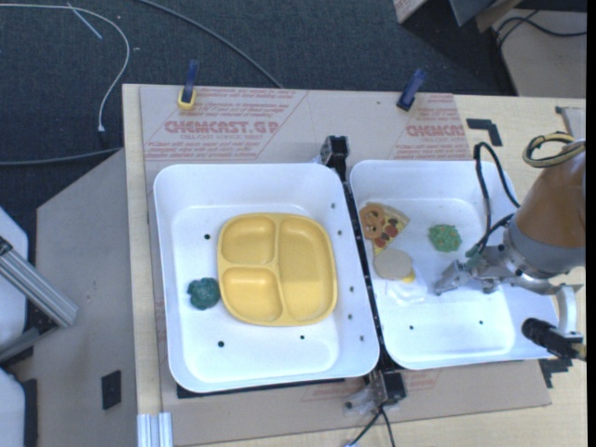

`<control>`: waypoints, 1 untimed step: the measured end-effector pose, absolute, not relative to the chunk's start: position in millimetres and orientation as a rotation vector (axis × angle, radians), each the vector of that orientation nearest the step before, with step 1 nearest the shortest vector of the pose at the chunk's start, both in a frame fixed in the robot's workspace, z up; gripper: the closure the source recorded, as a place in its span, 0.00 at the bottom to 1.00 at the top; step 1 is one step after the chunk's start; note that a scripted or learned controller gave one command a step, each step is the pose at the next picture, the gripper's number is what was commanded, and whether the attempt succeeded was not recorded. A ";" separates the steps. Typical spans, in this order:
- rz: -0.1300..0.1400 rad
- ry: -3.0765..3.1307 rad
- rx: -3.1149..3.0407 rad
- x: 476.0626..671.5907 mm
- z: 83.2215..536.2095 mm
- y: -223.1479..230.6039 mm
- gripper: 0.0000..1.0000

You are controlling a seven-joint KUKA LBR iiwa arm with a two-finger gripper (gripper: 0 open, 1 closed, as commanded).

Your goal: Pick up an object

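In the right bin (pixel 456 338) lie a pizza slice toy (pixel 382 223), a green leafy toy (pixel 445 238), a beige round piece (pixel 394 265) and a small white piece (pixel 406 292). My gripper (pixel 447 282) reaches in from the right, low over the middle of this bin. Its tip is just right of the white and beige pieces and below the green toy. Nothing is visibly held in it.
The left bin (pixel 186 203) holds a yellow divided plate (pixel 277 268) and a dark green toy (pixel 203 292) at the plate's left. A black clamp (pixel 334 149) sits between the bins at the back. Cables (pixel 484 170) hang by the arm.
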State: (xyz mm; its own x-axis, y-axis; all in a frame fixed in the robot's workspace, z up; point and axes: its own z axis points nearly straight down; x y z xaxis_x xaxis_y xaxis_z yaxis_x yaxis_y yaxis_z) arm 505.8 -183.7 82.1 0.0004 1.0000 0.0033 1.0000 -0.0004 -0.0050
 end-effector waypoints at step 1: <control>-0.003 -2.221 -2.222 507.5 96.1 -184.0 1.00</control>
